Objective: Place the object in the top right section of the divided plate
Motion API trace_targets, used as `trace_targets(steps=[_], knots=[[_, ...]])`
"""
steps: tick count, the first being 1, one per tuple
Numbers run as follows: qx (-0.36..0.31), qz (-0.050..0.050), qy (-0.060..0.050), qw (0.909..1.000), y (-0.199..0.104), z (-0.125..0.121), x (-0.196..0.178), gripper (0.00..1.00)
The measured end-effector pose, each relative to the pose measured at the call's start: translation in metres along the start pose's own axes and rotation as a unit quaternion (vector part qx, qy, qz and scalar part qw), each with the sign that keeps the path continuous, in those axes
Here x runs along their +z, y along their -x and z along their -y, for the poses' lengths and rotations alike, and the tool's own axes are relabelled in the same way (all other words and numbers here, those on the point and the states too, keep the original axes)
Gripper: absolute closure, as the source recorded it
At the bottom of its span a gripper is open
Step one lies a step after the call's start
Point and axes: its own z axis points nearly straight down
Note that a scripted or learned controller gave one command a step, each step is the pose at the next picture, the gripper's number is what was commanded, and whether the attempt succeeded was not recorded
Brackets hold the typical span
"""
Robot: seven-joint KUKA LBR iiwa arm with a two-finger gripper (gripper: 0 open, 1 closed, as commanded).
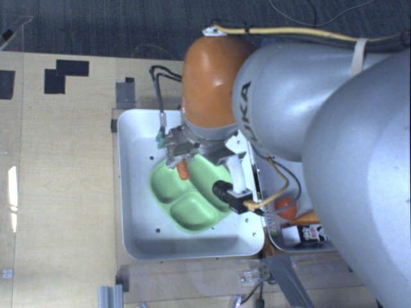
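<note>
Small orange carrot-like object [183, 169] right under the gripper [180, 159], over the light green divided plastic plate [168, 185]; grip unclear, can't tell.

Lettering you are seeing: one brand mark, on the arm.

You are looking at dark capital letters running sideways down the grey arm [289, 101], just beside its orange band [212, 76]; they are reading as "KUKA", though only the "KU" part is showing clearly and the rest is curving out of sight. Near the arm's lower edge, a small black-and-white item [313, 234] in the right bin [289, 246] is carrying some print, but it is appearing too small for you to read. Well apart from the arm, black square marks [64, 76] are sitting on the bench top [58, 172]; they are bearing no letters or numbers.
</note>
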Motion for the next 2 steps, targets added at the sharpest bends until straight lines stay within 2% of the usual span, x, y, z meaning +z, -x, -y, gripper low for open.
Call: trace_targets(steps=[1, 2], knots=[[0.001, 0.000, 0.000, 1.0000, 0.001, 0.000, 0.000, 0.00], [0.069, 0.000, 0.000, 0.9976, 0.037, -0.001, 0.010, 0.00]])
